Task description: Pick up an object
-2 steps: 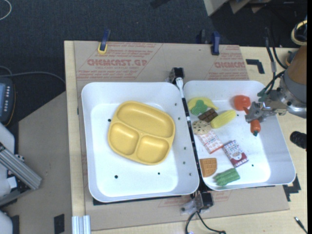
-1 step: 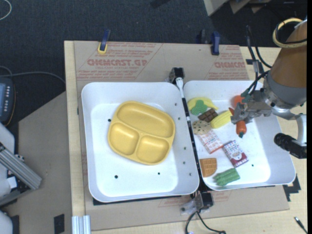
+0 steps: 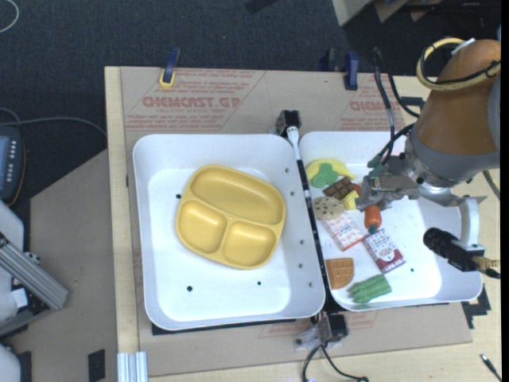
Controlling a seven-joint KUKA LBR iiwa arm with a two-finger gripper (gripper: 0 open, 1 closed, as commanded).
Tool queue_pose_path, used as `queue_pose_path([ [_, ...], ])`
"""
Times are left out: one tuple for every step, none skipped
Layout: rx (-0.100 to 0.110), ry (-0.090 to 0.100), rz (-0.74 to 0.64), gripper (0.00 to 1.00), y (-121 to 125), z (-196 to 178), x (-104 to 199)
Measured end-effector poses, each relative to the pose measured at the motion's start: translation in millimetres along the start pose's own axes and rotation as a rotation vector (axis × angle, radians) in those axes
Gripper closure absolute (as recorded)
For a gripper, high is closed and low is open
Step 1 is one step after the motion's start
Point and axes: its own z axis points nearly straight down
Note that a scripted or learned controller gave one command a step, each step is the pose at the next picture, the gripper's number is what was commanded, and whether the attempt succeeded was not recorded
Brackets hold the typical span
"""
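Over the right bin (image 3: 457, 293), the claw (image 3: 374, 200) points leftward.

red "chemcast gp" print on cardboard sheet (image 3: 199, 94).

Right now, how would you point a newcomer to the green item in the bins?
Take the right bin, the one crowded with small items, not the left bin with the yellow tray. Go to its near edge, left of centre. The green item lies just right of a tan waffle; it is the only dark green thing there.
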Motion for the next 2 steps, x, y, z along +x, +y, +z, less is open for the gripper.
queue_pose_path([
  [0.001, -0.001, 0.000, 1.00, 3.0, 10.6, 53.1],
  [0.001, -0.001, 0.002, 1.00, -19.0, 10.1, 77.4],
])
